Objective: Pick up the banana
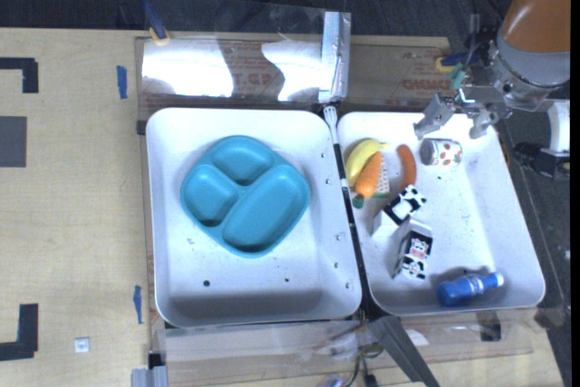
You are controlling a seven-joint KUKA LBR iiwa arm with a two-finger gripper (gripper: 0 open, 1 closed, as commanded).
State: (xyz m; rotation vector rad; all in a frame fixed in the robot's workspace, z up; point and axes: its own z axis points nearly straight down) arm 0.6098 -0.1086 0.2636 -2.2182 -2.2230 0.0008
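Note:
The yellow banana (360,157) lies in the right bin (489,222) near its upper left corner, against the wall between the bins. An orange carrot (370,178) leans on its right side. My gripper (459,116) hangs over the bin's upper right part, well to the right of the banana. Its two fingers are spread apart with nothing between them. Just below the fingers lies a small white cup with red spots (442,152).
The left bin (181,285) holds a blue divided plate (245,193). In the right bin also lie an orange-red sausage-shaped toy (407,166), two black-and-white cartons (408,204) (415,255) and a blue bottle (466,286). The arm's grey and orange wrist (536,36) rises at the upper right.

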